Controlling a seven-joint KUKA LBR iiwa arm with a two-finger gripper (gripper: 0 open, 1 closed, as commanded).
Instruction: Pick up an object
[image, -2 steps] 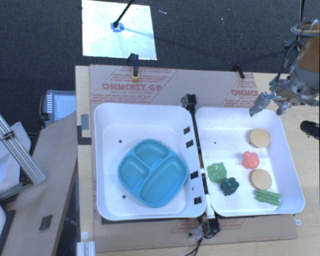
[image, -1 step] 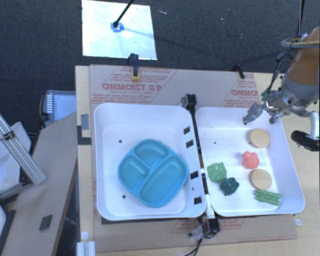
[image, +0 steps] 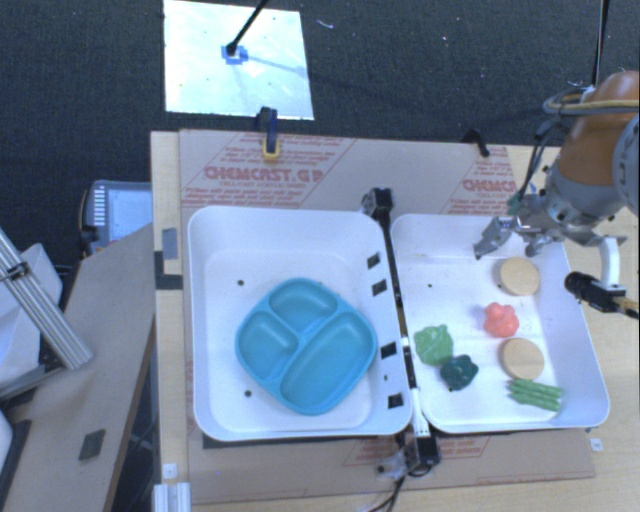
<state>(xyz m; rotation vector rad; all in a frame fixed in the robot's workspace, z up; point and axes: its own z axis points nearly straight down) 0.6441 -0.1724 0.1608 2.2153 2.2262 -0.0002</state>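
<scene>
We note two white bins at frame centre: the left bin (image: 210, 300) holds a blue divided plate (image: 305, 345), and the right bin (image: 440, 250) holds two tan discs (image: 519, 276) (image: 522, 357), a red piece (image: 501, 320), a light green piece (image: 434, 343), a dark green piece (image: 459, 372) and green beans (image: 534, 394). We judge the pick not yet made: the gripper (image: 515, 238), at the upper right, hangs just above the upper tan disc with its fingers spread and nothing between them. The board (image: 300, 165) beneath reads "CHEMCAST GP".
</scene>
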